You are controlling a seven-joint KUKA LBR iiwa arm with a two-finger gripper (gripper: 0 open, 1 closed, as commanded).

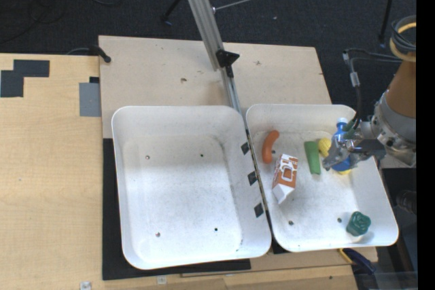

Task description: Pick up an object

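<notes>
**Op A:** Overhead camera, my notes. Two white bins side by side; the left bin (136,146) has nothing loose in it that I can make out. The right bin (299,241) carries the lot. My gripper (340,154) is low at that bin's right side, over a small cluster of yellow and blue bits (341,166).

**Op B:** Clenched or released?

**Op A:** Cannot tell. It is a blur of metal from up here, and I see nothing plainly between its tips, so I claim no hold.

**Op B:** Step in hand?

**Op A:** I judge it the reach-and-close stage at the cluster. Next move calls for a firm close, then a straight lift clear of the bin wall, watching whether anything rises with it.

**Op B:** Count?

**Op A:** One orange sausage-shaped piece (270,145) far-left in the right bin, one orange-and-white carton (285,177) just near of it, one green bar (312,156) beside the gripper, one dark green lump (358,223) in the near-right corner, plus the yellow-blue cluster, number unclear
</notes>
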